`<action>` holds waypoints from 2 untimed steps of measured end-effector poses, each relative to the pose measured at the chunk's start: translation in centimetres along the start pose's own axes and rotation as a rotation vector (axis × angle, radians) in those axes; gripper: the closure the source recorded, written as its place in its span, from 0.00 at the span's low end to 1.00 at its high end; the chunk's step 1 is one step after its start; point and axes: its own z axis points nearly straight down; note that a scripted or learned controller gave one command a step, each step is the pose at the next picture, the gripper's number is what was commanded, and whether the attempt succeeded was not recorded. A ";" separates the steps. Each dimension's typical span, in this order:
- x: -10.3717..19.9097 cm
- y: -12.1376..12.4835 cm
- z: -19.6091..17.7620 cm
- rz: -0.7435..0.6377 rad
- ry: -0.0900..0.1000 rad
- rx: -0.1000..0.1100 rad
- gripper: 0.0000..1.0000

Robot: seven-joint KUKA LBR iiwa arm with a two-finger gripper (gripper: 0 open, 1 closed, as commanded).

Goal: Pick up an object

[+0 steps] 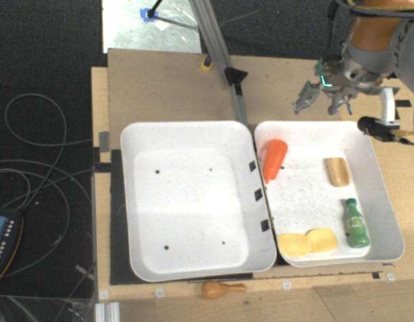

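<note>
Yellow pieces (307,243) at near rim, fingers (322,104) spread, holding nothing, above right bin (384,180)

One fixed camera looks down slantwise on both white bins (193,129).

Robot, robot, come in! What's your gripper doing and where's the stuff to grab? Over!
Gripper open, holding nothing, above right bin's far edge. Carrot, bread, green bottle, two yellow pieces lying in it. Nothing blocking.
</note>
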 end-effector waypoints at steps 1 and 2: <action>0.0 0.1 -0.3 -0.002 -0.002 -0.004 0.00; 0.0 0.0 6.0 0.002 -0.001 0.001 0.00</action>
